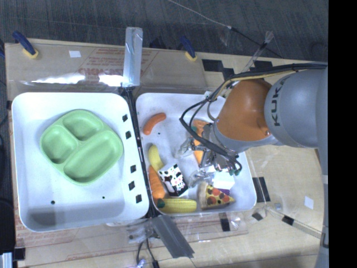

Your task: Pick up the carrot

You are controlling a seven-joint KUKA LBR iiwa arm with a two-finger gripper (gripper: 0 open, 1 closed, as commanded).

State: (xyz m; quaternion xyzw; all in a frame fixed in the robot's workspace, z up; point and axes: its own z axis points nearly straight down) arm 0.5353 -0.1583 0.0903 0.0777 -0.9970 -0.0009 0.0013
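Gripper [215, 163] low in right bin [167, 102], mid-right. Just below it: pizza slice [215, 196]. Left of it, close-packed along bin's left wall: banana [154, 156], carrot [157, 184], cow-patterned block [174, 180], corn cob [178, 205] — little passing room between. Up-left: sausage [154, 123], bare floor around it. Far left: left bin [22, 149], green divided plate [81, 145] at centre, open floor along lower edge.

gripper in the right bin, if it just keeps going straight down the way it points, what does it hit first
Probably the right bin's white floor, or the orange piece by the gripper. Depth is unclear from this slanted view. The carrot lies apart, by the bin's left wall beside the cow-patterned toy, so a straight descent would likely miss it.
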